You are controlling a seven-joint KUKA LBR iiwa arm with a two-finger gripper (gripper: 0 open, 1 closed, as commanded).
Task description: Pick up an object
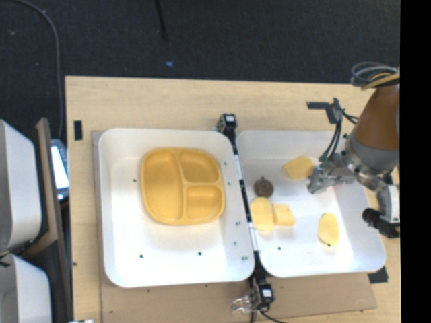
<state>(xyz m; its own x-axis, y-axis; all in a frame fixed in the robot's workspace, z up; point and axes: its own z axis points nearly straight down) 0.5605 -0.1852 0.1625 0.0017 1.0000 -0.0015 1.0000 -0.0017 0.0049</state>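
My end effector (322, 179) hangs over the right bin (357, 254), near its far right side.

Nearest me in that bin lies a yellow oval piece (328, 229); farther left sit two pale yellow pieces (271, 216) touching, then a small brown object (262, 188). Another yellow piece (298, 167) lies just beside my end effector; whether the grip is parted or closed I cannot tell. The left bin (121, 247) holds a yellow divided plate (182, 184).
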